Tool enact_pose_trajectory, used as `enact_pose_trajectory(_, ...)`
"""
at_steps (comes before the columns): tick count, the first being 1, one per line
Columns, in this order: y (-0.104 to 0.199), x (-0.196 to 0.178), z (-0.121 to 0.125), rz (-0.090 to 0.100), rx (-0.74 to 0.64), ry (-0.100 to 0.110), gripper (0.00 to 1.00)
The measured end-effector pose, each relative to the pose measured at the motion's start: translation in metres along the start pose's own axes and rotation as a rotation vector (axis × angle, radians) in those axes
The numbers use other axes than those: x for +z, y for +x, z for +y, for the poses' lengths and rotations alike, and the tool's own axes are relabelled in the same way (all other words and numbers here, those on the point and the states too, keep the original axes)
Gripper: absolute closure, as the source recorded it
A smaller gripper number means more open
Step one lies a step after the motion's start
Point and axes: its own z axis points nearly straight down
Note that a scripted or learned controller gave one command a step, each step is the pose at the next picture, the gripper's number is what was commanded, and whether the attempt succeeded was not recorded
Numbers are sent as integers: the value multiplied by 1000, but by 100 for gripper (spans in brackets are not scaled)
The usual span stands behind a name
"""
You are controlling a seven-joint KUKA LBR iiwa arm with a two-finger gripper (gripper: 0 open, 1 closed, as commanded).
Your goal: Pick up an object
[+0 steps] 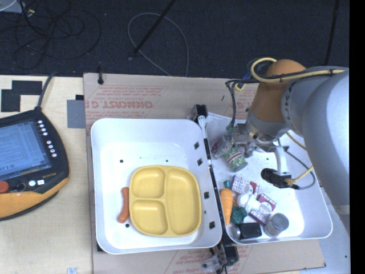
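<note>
My gripper (238, 146) hangs low over the upper left part of the right bin (312, 211), under the grey arm with its orange band (274, 90). Right below it lies a small green and white packet (236, 161), touching or nearly touching the gripper. Further down the bin lie a red and white packet (242, 185), an orange carrot (226, 203), a green item (237, 214), a black block (250, 230) and a metal can (276, 224). The arm hides the bin's upper right part.
The left bin (114, 131) holds a yellow divided plate (165, 200) with a reddish sausage (124, 204) beside it. A teach pendant (25, 158) lies on the bench at far left. Cables trail from the arm over the right bin.
</note>
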Motion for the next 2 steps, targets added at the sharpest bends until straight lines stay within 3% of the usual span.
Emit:
enact_pose_trajectory(1, 8, 0, 2, 0, -1, -1, 0)
enact_pose_trajectory(2, 7, -11, 2, 1, -1, -1, 100)
